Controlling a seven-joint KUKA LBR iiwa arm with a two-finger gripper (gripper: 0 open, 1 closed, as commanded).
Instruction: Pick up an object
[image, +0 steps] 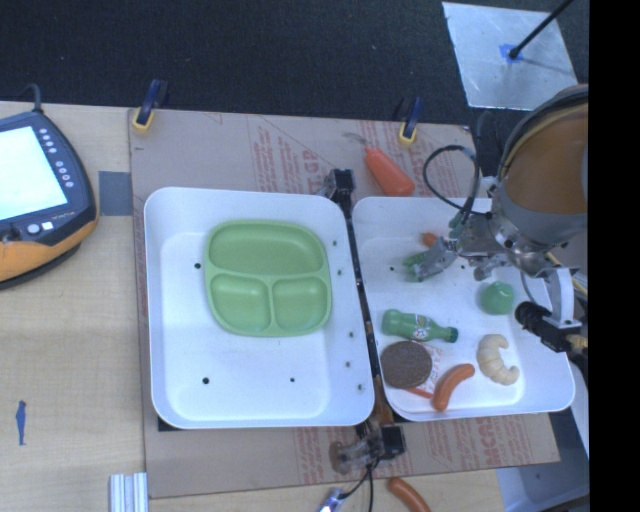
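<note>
Two white bins (160, 300) sit side by side, the left holding a green divided plate (268, 277), while the gripper (432, 262) hangs over the right bin, above a green bottle (418, 326), chocolate cookie (406, 364) and croissant (497, 360).

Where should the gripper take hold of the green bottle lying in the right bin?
Probably across the bottle's body, coming straight down from above. It lies flat on its side, long axis running left to right, so its two long sides look open; the brown disc sits close below.
</note>
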